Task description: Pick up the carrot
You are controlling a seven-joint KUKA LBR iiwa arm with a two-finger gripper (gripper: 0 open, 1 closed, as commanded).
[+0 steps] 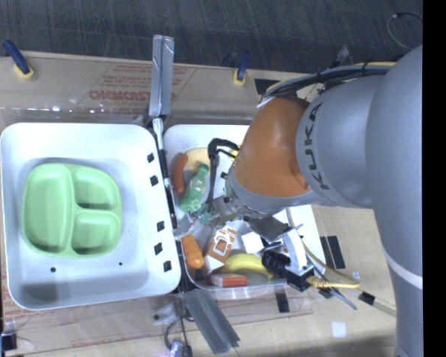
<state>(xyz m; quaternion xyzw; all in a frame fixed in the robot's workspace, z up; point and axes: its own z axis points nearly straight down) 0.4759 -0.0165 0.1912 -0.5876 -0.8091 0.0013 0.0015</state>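
The carrot point(193, 251), short and orange, lies in the right bin point(180, 136) against its left wall, near the front corner. The grey arm with its orange band point(275, 155) reaches over the middle of this bin and hides much of it. Below the band the gripper point(224, 211) points down among the objects, a little right of and behind the carrot. Nothing of the carrot is lifted; it rests on the bin floor.
Around the carrot lie an orange and white box point(221, 244), a banana point(245, 263) and a red block point(229, 280). Farther back are a brown sausage point(178, 171) and a green bottle point(195, 187). The left bin point(15, 147) holds a green divided plate point(73, 208).
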